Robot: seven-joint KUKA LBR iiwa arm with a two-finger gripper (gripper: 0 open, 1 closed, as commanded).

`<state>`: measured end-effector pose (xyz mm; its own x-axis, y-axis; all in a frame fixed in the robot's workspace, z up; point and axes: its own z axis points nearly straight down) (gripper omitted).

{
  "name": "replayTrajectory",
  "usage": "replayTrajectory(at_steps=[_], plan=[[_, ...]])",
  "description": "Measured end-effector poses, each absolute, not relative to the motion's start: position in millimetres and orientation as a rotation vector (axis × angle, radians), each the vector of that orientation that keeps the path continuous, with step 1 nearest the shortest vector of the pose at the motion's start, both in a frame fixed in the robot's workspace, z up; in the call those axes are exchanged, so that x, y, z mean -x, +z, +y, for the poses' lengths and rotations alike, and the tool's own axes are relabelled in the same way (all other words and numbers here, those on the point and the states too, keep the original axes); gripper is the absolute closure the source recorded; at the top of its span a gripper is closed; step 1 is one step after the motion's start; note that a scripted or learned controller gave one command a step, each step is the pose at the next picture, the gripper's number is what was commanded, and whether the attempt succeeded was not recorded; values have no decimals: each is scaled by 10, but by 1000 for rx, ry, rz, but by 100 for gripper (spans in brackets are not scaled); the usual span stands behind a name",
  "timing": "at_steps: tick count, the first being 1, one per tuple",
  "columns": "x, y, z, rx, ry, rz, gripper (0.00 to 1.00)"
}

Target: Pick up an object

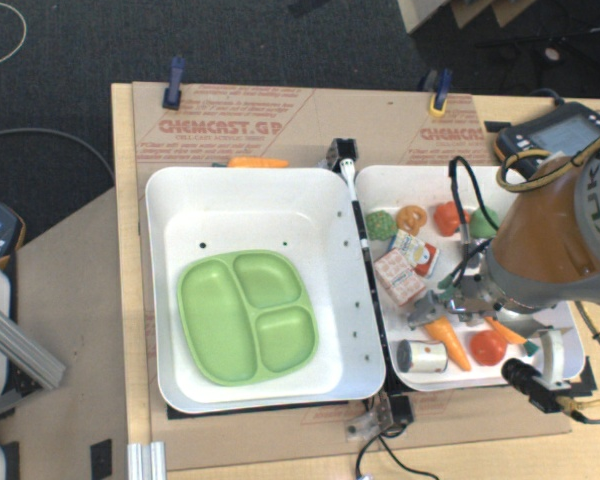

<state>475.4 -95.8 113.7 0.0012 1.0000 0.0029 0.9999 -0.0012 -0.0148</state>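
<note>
Since the pincer (448, 306) hangs low in the right bin (570, 353), the nearest piece decides the move.
Camera view, pincer: whether it is spread or closed I cannot tell; nothing seen in it.
Camera view, carrot (449, 341): just near-side of the pincer, long axis running far-left to near-right.
Camera view, left bin (170, 298): holds a green tray (246, 314).

We read "CHEMCAST" in red print on the brown board (280, 118) that lies under the two bins, once near its left rear and again, partly hidden, near its right rear. Smaller red lines run beneath each, too fine for us to make out. The small carton (398, 273) in the right bin (420, 373) carries print we cannot read.
</note>
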Motion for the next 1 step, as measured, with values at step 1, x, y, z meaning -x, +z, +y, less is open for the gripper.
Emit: replayTrajectory(at_steps=[1], plan=[[-4817, 2363, -823, 2225, -13, -2232, 0]])
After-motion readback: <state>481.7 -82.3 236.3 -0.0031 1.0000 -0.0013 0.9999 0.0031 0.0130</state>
